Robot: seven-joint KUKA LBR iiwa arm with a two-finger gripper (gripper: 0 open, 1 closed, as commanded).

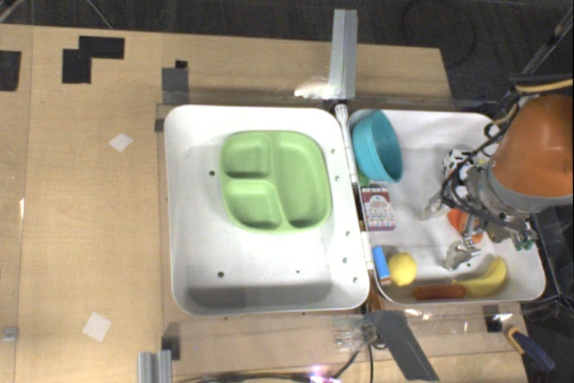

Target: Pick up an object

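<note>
Gripper positioning over the right bin (421, 126)
Gripper (459, 233), lower right of frame, jaw state cannot be determined; centre it squarely above the banana (487, 276) before descending.

Green divided tray (273, 179) in the left bin (193, 282); teal bowl (377, 146), banana (484, 278) in the right bin (421, 126).

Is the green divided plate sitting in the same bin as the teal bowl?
No. The green plate lies in the left bin, while the teal bowl is in the right bin.
</note>
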